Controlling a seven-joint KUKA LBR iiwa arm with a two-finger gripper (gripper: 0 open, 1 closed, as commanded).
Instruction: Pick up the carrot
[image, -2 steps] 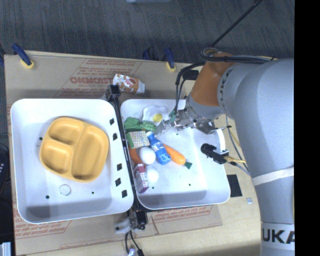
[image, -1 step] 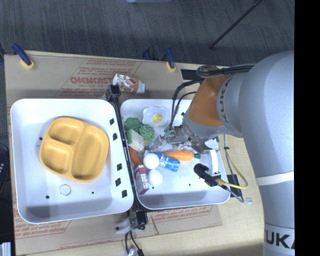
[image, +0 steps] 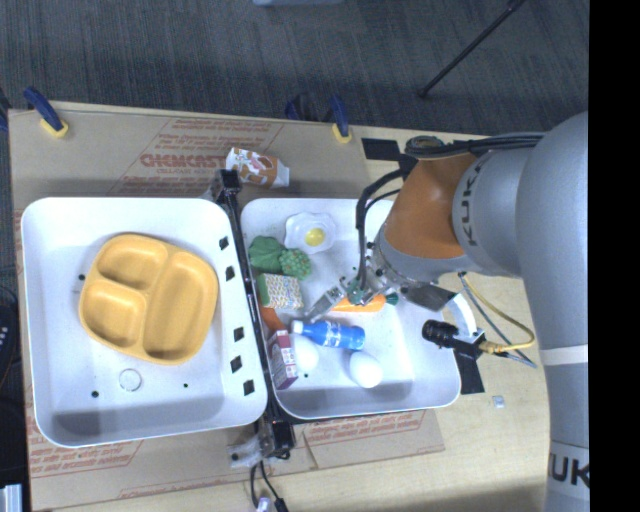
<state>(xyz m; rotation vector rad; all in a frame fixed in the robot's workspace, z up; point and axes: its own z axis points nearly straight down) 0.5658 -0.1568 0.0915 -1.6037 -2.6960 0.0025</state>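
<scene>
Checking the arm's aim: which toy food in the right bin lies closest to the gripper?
The orange carrot, right at the gripper and next to the blue bottle. The broccoli, fried egg and white egg lie farther off.

Robot lab: KUKA arm (image: 520, 200), cardboard-covered bench (image: 190, 145), blue clamps (image: 46, 112), carpet floor (image: 200, 50).

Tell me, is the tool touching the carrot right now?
Cannot tell. In the camera view the tool sits over the carrot, hiding any contact or gap.
</scene>
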